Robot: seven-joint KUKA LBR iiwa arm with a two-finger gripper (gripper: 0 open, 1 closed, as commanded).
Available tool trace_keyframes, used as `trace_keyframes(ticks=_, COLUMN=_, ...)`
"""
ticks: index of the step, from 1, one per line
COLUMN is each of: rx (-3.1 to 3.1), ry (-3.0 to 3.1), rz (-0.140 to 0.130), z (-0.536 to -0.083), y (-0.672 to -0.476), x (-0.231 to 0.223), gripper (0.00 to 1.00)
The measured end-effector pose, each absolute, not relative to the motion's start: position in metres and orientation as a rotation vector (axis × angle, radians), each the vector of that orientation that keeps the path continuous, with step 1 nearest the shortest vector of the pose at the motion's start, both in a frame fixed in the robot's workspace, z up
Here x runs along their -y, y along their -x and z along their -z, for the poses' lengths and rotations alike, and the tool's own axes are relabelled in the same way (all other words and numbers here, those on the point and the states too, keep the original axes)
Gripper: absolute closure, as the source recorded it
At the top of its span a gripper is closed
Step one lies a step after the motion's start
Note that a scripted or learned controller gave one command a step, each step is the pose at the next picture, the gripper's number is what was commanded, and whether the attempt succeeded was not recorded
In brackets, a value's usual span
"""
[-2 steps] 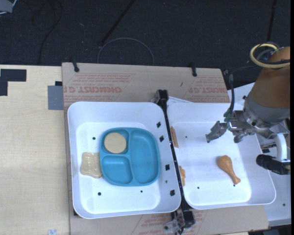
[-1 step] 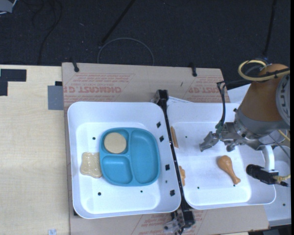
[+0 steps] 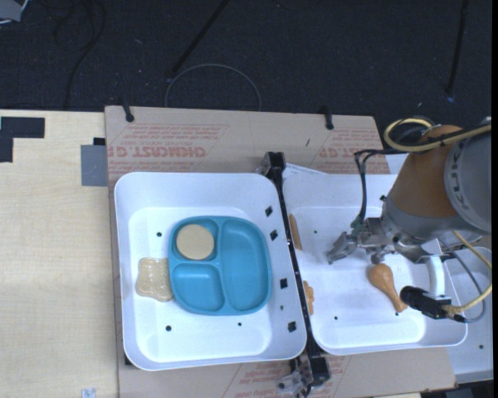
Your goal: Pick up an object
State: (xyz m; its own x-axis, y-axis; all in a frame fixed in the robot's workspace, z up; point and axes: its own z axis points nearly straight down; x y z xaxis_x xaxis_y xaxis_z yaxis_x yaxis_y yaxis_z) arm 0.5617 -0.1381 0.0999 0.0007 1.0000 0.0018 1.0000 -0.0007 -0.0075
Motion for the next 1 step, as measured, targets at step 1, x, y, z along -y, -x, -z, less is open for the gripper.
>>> trace_keyframes(ticks=1, rx=2.210, ry=2.224, rz=-0.005, z=-0.1125, y=-0.5617, x=0.1396, gripper=1.00)
